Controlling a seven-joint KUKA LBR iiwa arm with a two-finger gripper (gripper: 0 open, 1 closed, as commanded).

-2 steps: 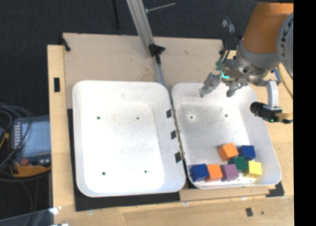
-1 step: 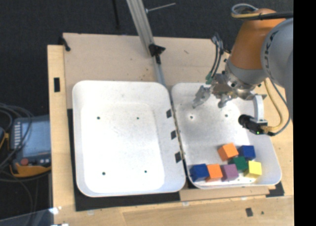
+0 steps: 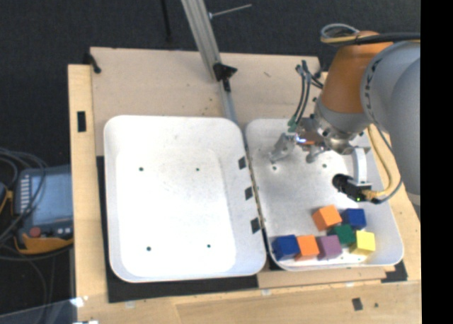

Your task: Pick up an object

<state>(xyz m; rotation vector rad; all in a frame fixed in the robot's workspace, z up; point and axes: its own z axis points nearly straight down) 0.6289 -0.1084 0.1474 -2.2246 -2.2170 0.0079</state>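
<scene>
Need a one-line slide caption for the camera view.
Tool hovers over the right bin's far end, coloured blocks clustered at its near edge.

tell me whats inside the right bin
Seven blocks near the front of the right bin: blue, orange, purple, yellow, green, orange, blue. The arm covers its back corner.

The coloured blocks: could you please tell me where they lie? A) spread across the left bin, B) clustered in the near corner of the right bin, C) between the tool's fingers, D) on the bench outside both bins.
B: the coloured blocks sit grouped at the near end of the right bin, apart from the tool, which is at the bin's far end.
</scene>
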